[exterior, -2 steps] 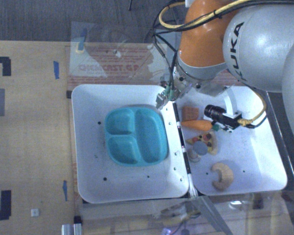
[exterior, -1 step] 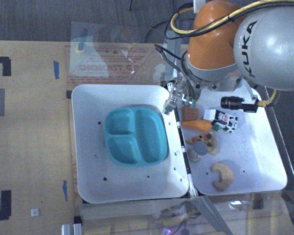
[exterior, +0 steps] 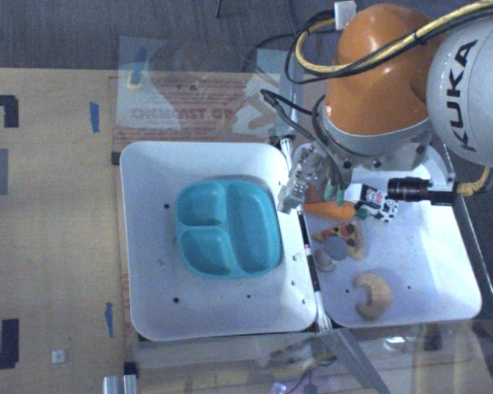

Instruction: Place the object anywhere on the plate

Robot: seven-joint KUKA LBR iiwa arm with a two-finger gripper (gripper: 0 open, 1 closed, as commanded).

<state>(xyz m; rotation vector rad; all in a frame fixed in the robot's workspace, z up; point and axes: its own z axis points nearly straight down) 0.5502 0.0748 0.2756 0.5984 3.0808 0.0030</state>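
Observation:
A blue plate (exterior: 228, 228) with three compartments lies in the middle of the left white bin (exterior: 148, 245). My gripper (exterior: 296, 189) hangs over the divider between the two bins, just off the plate's right edge. An orange carrot (exterior: 333, 210) lies in the right bin (exterior: 431, 261), right beside the gripper's lower end. I cannot see whether it touches the gripper. The arm's orange and grey wrist hides the right bin's upper part.
The right bin also holds a tan croissant (exterior: 372, 294) near its front, a brown flat food piece (exterior: 343, 238), a grey disc (exterior: 326, 259) and a small black-and-white item (exterior: 379, 203). Yellow cables loop above the wrist.

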